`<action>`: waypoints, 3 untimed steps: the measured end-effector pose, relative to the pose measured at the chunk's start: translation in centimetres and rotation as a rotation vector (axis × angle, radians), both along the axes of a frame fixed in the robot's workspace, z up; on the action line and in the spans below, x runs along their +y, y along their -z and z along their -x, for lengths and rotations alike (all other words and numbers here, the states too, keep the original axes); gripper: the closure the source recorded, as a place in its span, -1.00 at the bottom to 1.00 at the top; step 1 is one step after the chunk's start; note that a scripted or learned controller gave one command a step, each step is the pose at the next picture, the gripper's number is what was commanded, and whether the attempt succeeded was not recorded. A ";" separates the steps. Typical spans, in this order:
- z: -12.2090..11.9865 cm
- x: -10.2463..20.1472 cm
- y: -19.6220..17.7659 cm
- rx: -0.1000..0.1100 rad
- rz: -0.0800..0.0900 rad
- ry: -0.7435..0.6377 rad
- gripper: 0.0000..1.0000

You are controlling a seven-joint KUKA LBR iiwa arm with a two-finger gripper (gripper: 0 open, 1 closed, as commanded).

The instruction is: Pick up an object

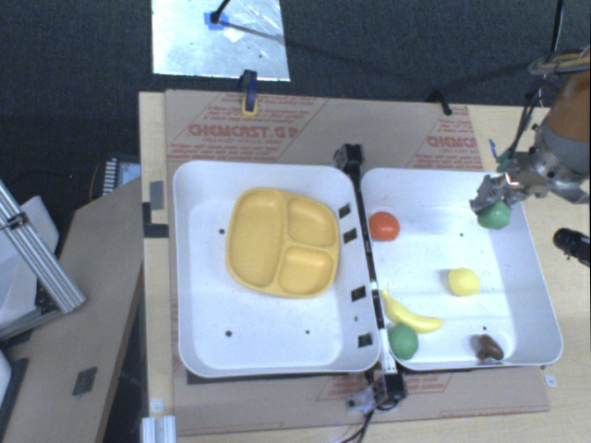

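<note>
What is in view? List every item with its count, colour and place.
bins: 2, white, side by side on the bench
divided plate: 1, yellow, left bin
tomato: 1, red-orange, right bin, upper left
lemon: 1, yellow, right bin, middle
banana: 1, yellow, right bin, lower left
green fruit: 2, one at the right bin's bottom left corner, one at the gripper
brown object: 1, right bin's lower right
gripper: 1, grey, over the right bin's upper right edge

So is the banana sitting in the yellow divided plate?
No, the banana lies in the right bin near the divider, while the yellow divided plate sits in the left bin.
</note>
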State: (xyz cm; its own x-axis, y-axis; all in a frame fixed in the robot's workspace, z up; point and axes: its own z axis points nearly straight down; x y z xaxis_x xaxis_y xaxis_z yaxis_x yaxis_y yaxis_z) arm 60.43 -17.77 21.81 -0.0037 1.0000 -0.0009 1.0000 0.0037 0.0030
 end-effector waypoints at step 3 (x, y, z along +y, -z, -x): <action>4.2 15.8 -1.0 0.003 -0.002 -0.005 1.00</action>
